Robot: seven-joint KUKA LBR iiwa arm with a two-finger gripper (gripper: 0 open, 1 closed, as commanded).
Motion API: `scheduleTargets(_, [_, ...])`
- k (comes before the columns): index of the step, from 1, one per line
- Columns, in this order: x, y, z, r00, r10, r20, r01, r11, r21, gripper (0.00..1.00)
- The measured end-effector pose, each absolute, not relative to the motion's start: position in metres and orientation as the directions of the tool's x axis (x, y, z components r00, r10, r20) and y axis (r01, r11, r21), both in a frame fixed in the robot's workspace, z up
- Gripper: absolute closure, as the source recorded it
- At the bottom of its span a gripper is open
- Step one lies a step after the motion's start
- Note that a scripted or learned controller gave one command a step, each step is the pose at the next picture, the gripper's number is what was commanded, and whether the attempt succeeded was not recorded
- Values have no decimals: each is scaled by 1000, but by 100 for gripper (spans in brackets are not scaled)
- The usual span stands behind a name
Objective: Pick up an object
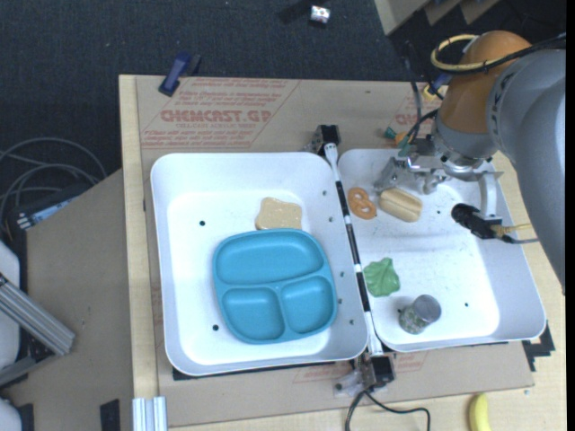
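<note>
A blue divided tray (273, 285) and tan bread slice (278, 214) lie in a white bin (180, 241).

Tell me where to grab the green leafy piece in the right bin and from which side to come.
Take the green leafy piece across its narrower middle, coming straight down from above. It lies flat on the right bin's floor near the left wall, so a side approach looks blocked there; open floor lies on its right.

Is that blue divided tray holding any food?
Empty: the blue tray shows three bare compartments. The bread slice lies just beyond its rim, on the left bin.
</note>
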State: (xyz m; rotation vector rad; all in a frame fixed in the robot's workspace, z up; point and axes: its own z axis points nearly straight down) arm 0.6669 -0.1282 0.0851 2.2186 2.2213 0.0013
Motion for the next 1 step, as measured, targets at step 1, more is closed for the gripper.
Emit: scheduleTargets(1, [636,-104,85,0,1000,1,1000,0,-1,0])
